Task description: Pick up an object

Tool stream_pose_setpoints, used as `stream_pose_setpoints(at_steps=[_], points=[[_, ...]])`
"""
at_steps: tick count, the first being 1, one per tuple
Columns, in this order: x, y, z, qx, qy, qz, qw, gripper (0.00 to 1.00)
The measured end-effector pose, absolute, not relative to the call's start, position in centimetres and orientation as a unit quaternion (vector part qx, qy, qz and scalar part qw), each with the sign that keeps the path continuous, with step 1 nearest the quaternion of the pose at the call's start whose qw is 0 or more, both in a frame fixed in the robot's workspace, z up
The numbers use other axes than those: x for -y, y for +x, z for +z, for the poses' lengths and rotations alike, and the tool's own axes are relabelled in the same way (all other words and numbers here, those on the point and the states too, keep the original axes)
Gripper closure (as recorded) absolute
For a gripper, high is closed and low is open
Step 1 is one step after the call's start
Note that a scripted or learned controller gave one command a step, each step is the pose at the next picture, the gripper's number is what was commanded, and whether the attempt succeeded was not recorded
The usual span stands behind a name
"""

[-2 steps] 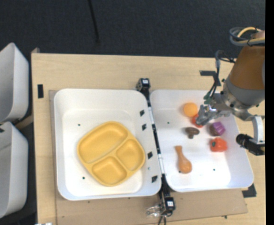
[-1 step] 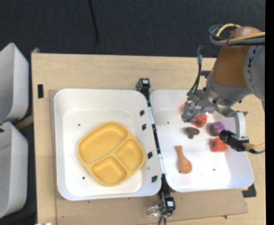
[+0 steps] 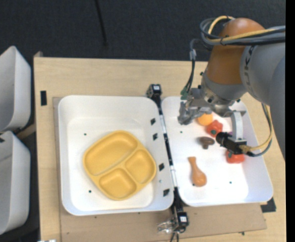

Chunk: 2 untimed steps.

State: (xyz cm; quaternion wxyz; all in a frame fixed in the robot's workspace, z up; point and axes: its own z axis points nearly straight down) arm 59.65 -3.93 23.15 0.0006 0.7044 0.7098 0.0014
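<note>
Worktop [image 3: 107,77]: light wood, carrying two shallow white bins side by side.

Left bin [image 3: 71,195]: one yellow divided tray [image 3: 119,164] with three compartments, lying flat near the middle.

Right bin [image 3: 255,185]: several small items. An orange drumstick-shaped toy [image 3: 197,172] lies alone toward the near side, bulb end nearest the camera. A small brown piece [image 3: 206,142] sits mid-bin. A yellow-orange rounded item [image 3: 204,119] and a red-orange piece [image 3: 214,127] lie close together, just under the arm's wrist. Another red piece [image 3: 234,158] lies to the right, beside a black fitting.

Hand [image 3: 186,114]: low over the bin's far-left part, just beside the yellow-orange item. Cannot tell how it is set. Nothing seen gripped.
</note>
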Motion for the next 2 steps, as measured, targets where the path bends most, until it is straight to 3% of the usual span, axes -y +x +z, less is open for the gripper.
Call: stream_pose_setpoints(at_steps=[2], points=[[-7.0,60.5,22.7,-0.709,0.705,0.0006,0.001,1.00]])
